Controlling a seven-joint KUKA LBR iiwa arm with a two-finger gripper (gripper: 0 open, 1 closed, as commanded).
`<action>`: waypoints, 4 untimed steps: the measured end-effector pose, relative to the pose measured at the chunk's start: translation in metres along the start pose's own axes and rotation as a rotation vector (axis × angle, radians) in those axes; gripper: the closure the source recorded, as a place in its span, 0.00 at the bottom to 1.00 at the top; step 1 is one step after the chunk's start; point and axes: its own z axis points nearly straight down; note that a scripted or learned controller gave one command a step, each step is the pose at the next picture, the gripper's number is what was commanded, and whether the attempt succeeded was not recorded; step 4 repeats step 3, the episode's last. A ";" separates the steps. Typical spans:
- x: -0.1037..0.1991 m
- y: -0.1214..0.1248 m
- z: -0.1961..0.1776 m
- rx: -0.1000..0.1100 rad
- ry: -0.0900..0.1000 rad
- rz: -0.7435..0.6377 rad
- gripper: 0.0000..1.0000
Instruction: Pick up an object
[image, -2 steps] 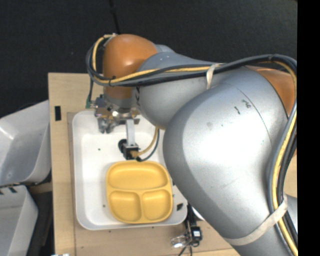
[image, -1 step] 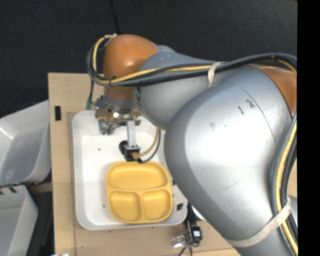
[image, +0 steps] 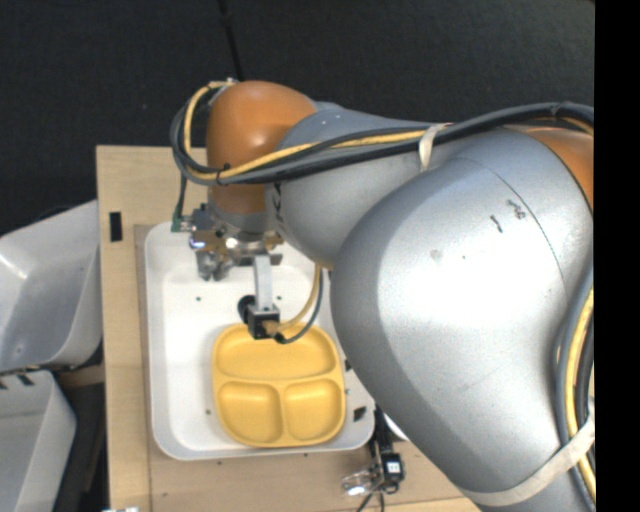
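1. A pale wooden worktop (image: 125, 400) against a dark backdrop carries a white bin (image: 175, 400), and the grey arm (image: 450, 280) leans in over it.
2. A yellow three-well tray (image: 280, 390) lies flat in the bin's near half.
3. The jaws hang over the bin floor, just beyond the tray's far rim. I cannot tell whether they are released or clenched (the wrist crowds them).
4. This is probably the approach, as the tray looks unlifted. The next move calls for a pinch on a rim, since the tray seems too broad to span.

Grey arm (image: 470, 300) w/ orange band (image: 250, 130), yellow cables (image: 330, 150).
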 end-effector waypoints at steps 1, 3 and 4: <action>0.010 -0.080 0.033 -0.006 0.003 0.003 1.00; 0.009 -0.125 0.036 0.000 -0.002 0.001 1.00; 0.009 -0.125 0.036 0.000 -0.002 0.001 1.00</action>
